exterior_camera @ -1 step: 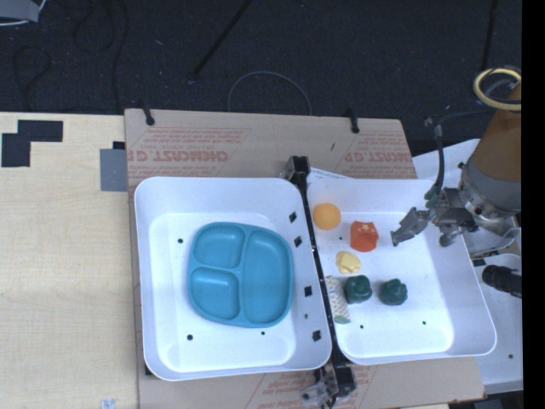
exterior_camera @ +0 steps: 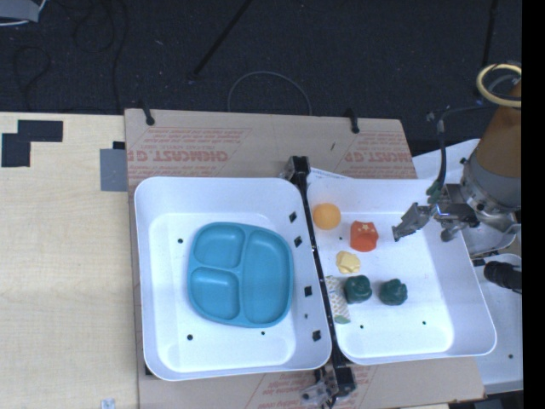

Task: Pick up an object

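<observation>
The right bin (exterior_camera: 464,326) holds several small objects. An orange ball (exterior_camera: 326,216) lies near its back left corner. Beside it sits a red block (exterior_camera: 364,236). A pale yellow piece (exterior_camera: 347,262) lies just in front, and two dark green pieces (exterior_camera: 357,290) (exterior_camera: 392,292) lie side by side nearer the front. My gripper (exterior_camera: 423,231) hangs over the right half of this bin, to the right of the red block and apart from it. It is open, with nothing between its fingers.
The left bin (exterior_camera: 157,313) holds a blue divided plate (exterior_camera: 239,273). A black divider (exterior_camera: 311,262) runs between the two bins. Brown cardboard (exterior_camera: 255,147) lies under and behind the bins. White bin floor shows at the right bin's front.
</observation>
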Controlling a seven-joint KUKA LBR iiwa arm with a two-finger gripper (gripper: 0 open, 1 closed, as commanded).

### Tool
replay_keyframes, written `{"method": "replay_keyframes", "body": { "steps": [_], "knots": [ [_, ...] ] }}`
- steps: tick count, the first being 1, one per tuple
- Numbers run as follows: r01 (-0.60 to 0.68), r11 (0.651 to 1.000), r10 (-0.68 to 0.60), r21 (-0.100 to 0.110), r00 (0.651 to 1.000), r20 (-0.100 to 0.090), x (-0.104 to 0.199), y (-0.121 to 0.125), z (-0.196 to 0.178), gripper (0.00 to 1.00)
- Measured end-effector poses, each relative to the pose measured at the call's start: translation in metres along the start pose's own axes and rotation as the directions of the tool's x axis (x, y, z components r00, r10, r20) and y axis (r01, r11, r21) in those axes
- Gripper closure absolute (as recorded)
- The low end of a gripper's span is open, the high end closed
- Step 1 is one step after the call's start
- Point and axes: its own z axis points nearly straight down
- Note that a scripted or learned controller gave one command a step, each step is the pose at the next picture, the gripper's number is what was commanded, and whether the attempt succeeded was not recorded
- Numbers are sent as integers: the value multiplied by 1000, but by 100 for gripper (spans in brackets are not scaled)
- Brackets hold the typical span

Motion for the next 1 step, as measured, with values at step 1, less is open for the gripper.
{"method": "replay_keyframes", "body": {
  "steps": [1],
  "knots": [
    [1, 1000, -1, 7, 1000, -2, -1, 5, 63, 0]
  ]
}}
